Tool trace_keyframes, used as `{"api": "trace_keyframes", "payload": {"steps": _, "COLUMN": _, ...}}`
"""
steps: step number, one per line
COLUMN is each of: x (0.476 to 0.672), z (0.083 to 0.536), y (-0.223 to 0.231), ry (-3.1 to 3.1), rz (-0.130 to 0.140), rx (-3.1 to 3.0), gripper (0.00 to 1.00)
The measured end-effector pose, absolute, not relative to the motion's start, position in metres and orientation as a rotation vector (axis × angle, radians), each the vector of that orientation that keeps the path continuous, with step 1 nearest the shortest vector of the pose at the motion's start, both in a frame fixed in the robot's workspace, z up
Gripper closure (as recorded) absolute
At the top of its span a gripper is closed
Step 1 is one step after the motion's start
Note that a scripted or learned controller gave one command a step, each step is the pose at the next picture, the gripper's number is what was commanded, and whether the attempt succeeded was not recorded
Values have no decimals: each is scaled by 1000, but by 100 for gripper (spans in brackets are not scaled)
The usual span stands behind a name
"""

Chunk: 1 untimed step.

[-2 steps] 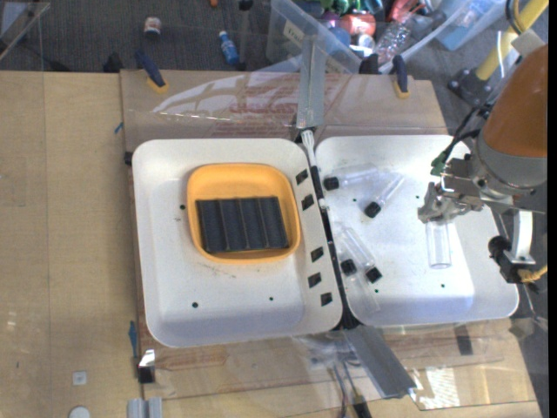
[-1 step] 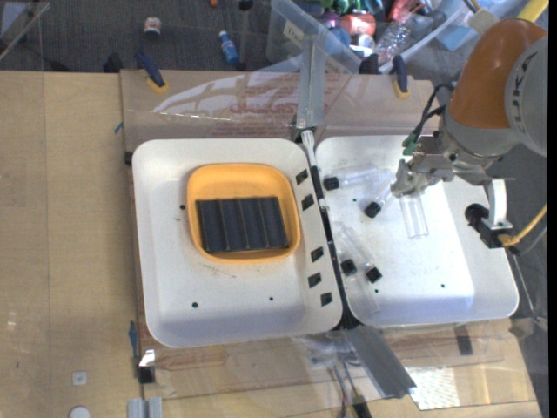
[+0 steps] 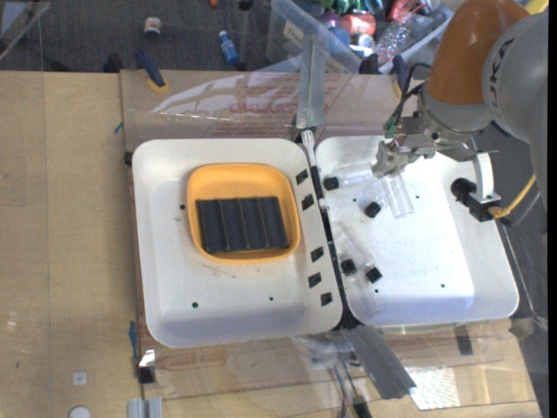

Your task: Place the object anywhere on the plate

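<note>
A dark grey ribbed rectangular block (image 3: 242,225) lies flat inside the yellow plate (image 3: 202,184) in the left bin (image 3: 165,286). My gripper (image 3: 398,196) hangs over the upper middle of the right bin (image 3: 452,277), well to the right of the plate and apart from the block. Its clear plastic tips point down toward the bin floor, and I see nothing held under them. The grey arm with its orange band (image 3: 470,50) comes in from the upper right.
Several small black pieces (image 3: 372,208) lie scattered on the right bin's floor. Black tabs (image 3: 315,255) line the ridge between the two bins. A clear tub of mixed items (image 3: 365,11) stands behind the bins.
</note>
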<state>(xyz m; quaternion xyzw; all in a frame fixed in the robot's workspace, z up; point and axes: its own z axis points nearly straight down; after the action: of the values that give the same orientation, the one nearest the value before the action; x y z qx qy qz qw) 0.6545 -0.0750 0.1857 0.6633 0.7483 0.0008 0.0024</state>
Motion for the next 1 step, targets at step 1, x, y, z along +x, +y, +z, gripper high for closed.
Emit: {"api": "trace_keyframes", "payload": {"steps": 1, "x": 667, "z": 197, "y": -43, "ry": 2484, "rz": 4, "rx": 1915, "gripper": 100}}
